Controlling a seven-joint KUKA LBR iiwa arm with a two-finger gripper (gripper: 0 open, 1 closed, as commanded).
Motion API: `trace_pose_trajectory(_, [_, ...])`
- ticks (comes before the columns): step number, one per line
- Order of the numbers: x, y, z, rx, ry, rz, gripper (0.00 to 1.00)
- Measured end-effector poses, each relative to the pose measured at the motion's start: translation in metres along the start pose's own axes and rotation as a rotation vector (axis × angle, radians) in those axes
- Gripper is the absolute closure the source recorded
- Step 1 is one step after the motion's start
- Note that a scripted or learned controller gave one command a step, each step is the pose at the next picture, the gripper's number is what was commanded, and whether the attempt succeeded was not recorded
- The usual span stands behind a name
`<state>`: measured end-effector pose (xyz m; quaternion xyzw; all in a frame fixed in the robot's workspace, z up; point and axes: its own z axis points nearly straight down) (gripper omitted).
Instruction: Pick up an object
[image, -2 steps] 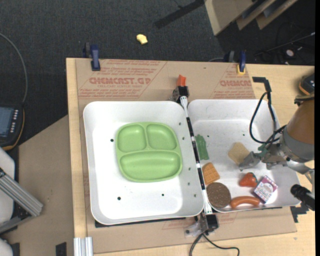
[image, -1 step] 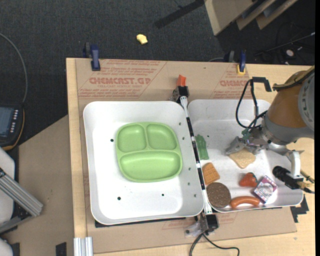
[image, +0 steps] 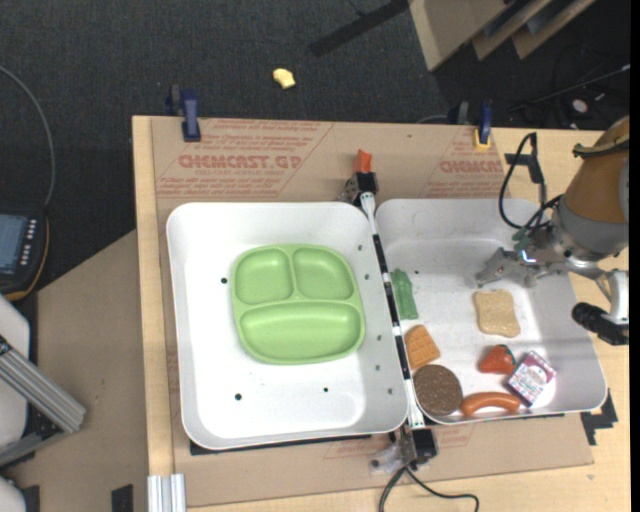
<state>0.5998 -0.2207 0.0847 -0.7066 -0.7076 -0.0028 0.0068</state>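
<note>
Bread slice (image: 497, 312) lies just below the claw (image: 517, 262), whose fingers stand apart and empty. Risk, as a judgement: off-centre descent pushes it toward the tomato (image: 496, 358) instead of gripping.

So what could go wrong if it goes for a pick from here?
The end effector hangs above the tan bread-shaped slice, which lies flat, so the fingers may slide over it. The other toys crowd the right white bin's near corner: brown round patty, red-orange sausage, pink packet. A grab there could catch two or push one against the wall.
</note>
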Motion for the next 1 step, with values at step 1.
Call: trace_pose_trajectory(1, [0.0595,-0.0494,0.0016,-0.001,-0.010,-0.002,0.00])
